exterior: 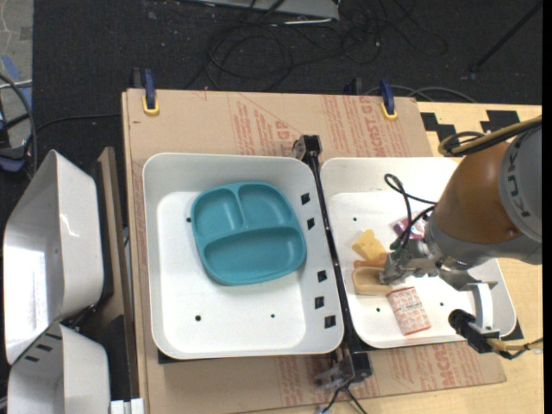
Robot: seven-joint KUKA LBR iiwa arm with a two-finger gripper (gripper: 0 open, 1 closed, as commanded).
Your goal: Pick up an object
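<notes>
Over the right bin (345, 222), the arm (483, 210) reaches in from the right edge, orange band above the wrist, grey body angled down and left. Gripper (395, 270) sits low in the bin, right at the tan wooden piece (369, 280). Can't tell how the tip stands: it is small and blurred against the clutter, so no call on whether it has hold of anything.

Objects in the right bin:
- yellow wedge-shaped block (369, 247), just left of the gripper, near the bin's middle
- tan wooden piece, directly below the yellow block, touching or nearly touching the gripper tip
- small red-and-white packet (409, 310), lying flat, just below-right of the tan piece
- something pink/magenta (401, 227), mostly hidden behind the wrist hardware, can't identify
- black cable (401, 192) looping from the wrist up across the bin floor

Left bin (164, 231) holds a teal divided plate (248, 233), three compartments, lying flat and slightly rotated, centred toward the upper part of the bin. Well apart from the gripper.

Both bins sit side by side on a cardboard sheet (259, 119) with red print, clamped at the far edge by two clips (150, 93). Black divider strip (323, 231) runs between the bins. White tubs (47, 240) stand off the bench on the left.
</notes>
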